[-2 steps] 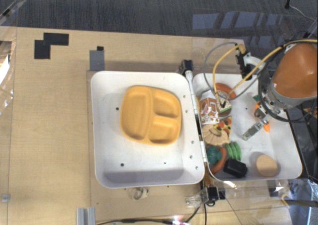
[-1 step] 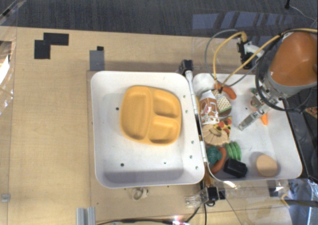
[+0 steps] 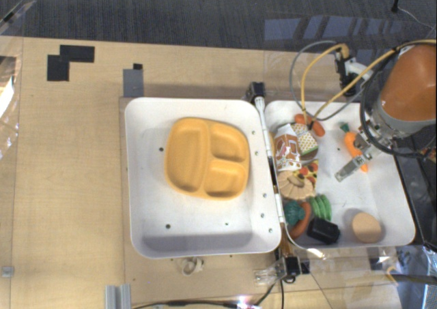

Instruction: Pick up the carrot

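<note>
- On the left, the shallow white left bin (image 3: 140, 164) holds a yellow-orange plastic tray (image 3: 207, 157) with three compartments, set near the bin's middle.
- Just across the divider, the shallow white right bin (image 3: 392, 198) has a crowd of toys along its left wall: a brown-and-white printed carton (image 3: 287, 150) at the top, a round pizza-like toy (image 3: 299, 181) below it, then a green leafy toy (image 3: 318, 204) and a black block (image 3: 322, 231) near the front corner.
- A round tan ball-like object (image 3: 367, 226) sits alone near the bin's front right.
- The small orange toy carrot with a green top (image 3: 351, 140) lies in the upper right part of the same bin, apart from the clutter.
- The grey two-finger gripper (image 3: 348, 168) hangs just beside and slightly in front of the carrot, its fingers slanting down to the left; nothing shows between them, and I cannot tell how wide they stand.
- In my judgement the approach step is in hand and the carrot is not yet grasped. The next move calls for shifting the gripper back over the carrot, straddling it with the fingers, then closing and lifting.
</note>
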